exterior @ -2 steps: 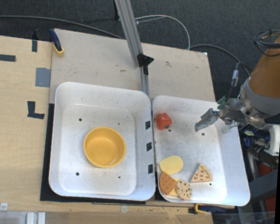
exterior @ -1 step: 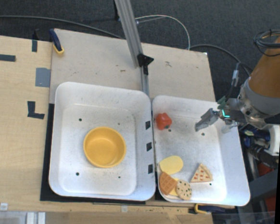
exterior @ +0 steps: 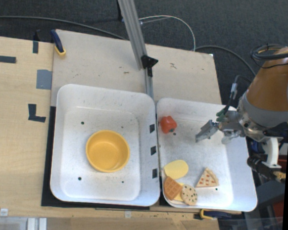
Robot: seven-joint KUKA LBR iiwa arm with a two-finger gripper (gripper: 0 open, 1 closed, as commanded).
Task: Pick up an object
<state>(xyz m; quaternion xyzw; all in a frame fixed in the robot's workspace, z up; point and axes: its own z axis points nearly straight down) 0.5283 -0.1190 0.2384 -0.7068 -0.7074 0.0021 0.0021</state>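
Camera view from above has my tool [exterior: 217, 128] hanging over the upper part of the right bin [exterior: 242, 194], reached in from the right, with its two fingers spread apart and nothing between them. I read that as a pose ready for a descent, not a grasp yet made.

Nearest to it is the small red object [exterior: 168, 123], lying alone to the left near the bin's dividing edge, apart from everything else; that isolation makes it the easiest target, I judge. Lower down sit the yellow oval piece [exterior: 176, 168] and the triangular pizza slice [exterior: 207, 179], and at the bottom edge the waffle [exterior: 172, 188] and the chocolate-chip cookie [exterior: 189, 194] touch each other, crowded against the wall, which would leave my fingers little room.

Further out, the left bin [exterior: 63, 130] carries a yellow bowl [exterior: 107, 150] near its middle. Both bins rest on the pale surface [exterior: 13, 141].
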